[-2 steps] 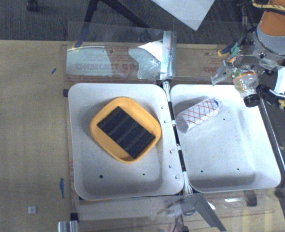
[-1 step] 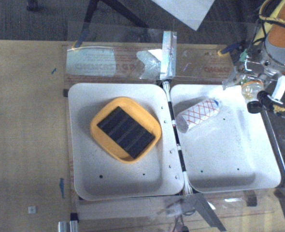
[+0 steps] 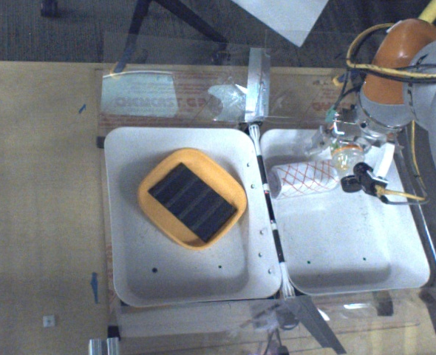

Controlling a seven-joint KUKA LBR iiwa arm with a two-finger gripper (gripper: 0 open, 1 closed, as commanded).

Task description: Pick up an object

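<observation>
Patterned cup [image 3: 304,177] is lying on its side in the right bin [image 3: 351,261], up near the top-left corner. Gripper [image 3: 343,148] sits right by its end, can't tell how the jaws stand. Left bin [image 3: 129,272] has an orange tray [image 3: 193,197].

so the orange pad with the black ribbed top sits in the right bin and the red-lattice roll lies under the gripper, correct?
Not quite. The orange pad sits in the left bin, not the right, as the camera view shows. The red-lattice roll does lie in the right bin beside the gripper.
</observation>
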